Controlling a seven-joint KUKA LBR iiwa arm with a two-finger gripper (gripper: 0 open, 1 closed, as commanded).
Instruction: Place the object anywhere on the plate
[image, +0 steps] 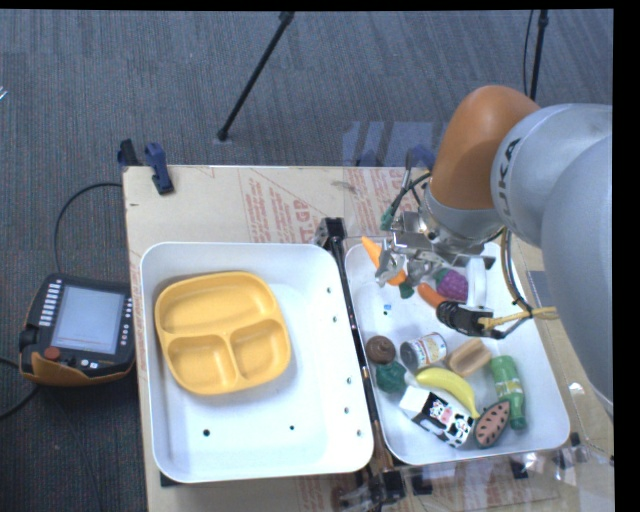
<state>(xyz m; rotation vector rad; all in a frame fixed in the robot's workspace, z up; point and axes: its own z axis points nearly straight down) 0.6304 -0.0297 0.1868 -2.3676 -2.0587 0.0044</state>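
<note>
Fingers (403, 262) hang low at the near-left corner of the right bin (556, 398), under the grey arm (560, 170) and its orange band (480, 135); whether they are spread or pressed together cannot be told amid the clutter; nothing can be seen pinched.

An orange carrot (372, 250), smooth, tapered and plastic-looking, lies just beside them against the bin's left wall; a second orange piece with a green end (396, 278) sits right below; a purple knobbly fruit (453, 285) is near on the right; which of these the arm is after cannot be told; all lie in the right bin, well apart from the plate.

The plate (222, 332) is yellow, matte, rounded and split into three compartments; it rests in the left bin (300, 440), toward the bin's left side.

Lower in the right bin lie a brown round piece (380, 349), a small can (425, 350) with a pale label too small to read, a tan block (468, 356), a yellow banana (446, 381), a green bottle (506, 380) and a white carton with black patches (442, 414); the banana touches the carton.

Dark lettering runs along the arm's grey shell, not fully legible; the cardboard worktop (250, 200) carries red print that cannot be read; a blue clamp (158, 168) grips its far-left corner.
</note>
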